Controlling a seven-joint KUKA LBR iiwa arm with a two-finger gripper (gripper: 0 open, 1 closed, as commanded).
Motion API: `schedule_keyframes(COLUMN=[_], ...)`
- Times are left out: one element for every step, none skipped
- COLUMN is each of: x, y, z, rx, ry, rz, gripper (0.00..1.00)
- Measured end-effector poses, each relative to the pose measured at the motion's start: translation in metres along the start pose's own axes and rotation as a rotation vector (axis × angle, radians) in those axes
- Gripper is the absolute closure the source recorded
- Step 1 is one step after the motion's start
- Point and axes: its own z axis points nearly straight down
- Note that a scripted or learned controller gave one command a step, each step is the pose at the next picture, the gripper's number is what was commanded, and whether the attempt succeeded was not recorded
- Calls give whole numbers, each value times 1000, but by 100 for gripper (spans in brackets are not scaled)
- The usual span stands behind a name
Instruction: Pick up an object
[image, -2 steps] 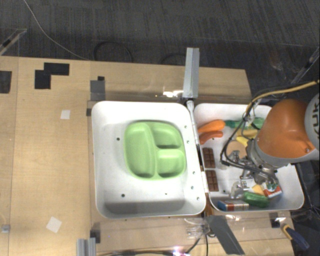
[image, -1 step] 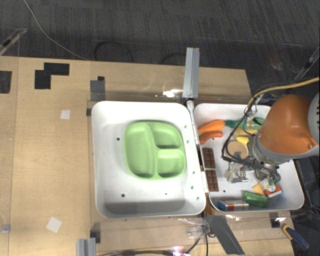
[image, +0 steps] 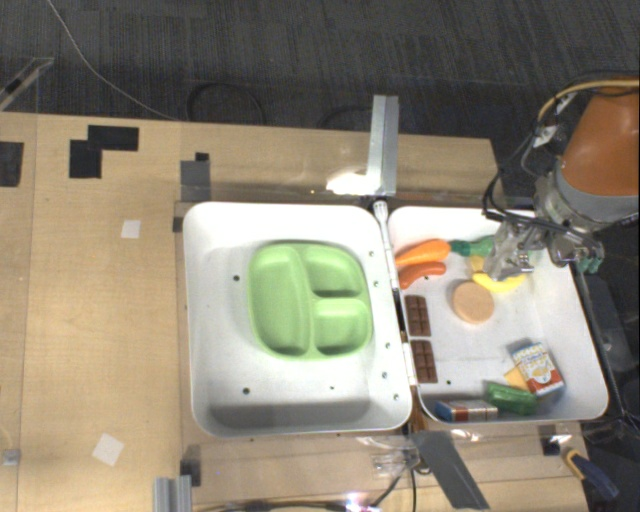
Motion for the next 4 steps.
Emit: schedule_keyframes(x=[-69, -4, -51, -63], y=[35, -1, -64, -63], z=[-23, -7, 35, 51], rx=[-4, -3, -5, -7], ry=[4, 8, 8, 3], rz=[63, -186, -452, -875], gripper=[100, 100, 100, 100])
